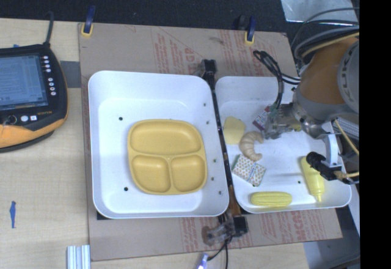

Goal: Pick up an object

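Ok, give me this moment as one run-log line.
gripper: low in right bin, above croissant | grasp: none seen | left bin: yellow divided tray

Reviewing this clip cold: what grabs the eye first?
The yellow divided tray lying alone in the left bin stands out most. Next, the arm's orange band at the right edge, above the right bin with its croissant, corn cob and yellow bottle.

The wooden surface carries a brown cardboard sheet bearing two white bins side by side; a handheld control tablet lies at its left edge.
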You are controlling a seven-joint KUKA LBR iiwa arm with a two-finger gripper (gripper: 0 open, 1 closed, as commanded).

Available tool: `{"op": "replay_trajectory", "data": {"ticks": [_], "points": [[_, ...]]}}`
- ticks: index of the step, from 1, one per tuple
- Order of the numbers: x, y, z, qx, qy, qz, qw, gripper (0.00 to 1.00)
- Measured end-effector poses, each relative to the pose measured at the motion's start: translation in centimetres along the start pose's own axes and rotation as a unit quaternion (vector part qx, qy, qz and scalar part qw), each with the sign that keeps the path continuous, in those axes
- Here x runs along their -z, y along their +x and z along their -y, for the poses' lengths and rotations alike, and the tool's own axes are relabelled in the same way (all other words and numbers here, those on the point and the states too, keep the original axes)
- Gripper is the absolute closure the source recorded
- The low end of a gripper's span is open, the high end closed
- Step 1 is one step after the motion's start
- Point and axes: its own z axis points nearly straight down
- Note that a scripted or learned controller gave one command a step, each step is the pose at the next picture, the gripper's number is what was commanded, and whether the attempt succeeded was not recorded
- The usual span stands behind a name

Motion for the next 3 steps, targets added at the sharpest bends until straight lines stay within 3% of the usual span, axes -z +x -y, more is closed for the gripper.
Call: {"op": "replay_trajectory", "data": {"ticks": [1,2,3], "points": [[0.0,0.0,0.0,0.0,0.0,0.0,1.0,0.0],[-0.9,-0.5,-8.1,-0.003,-0.003,-0.002,1.0,0.0],[-0.9,-1.5,-8.1,-0.003,-0.003,-0.002,1.0,0.0]]}}
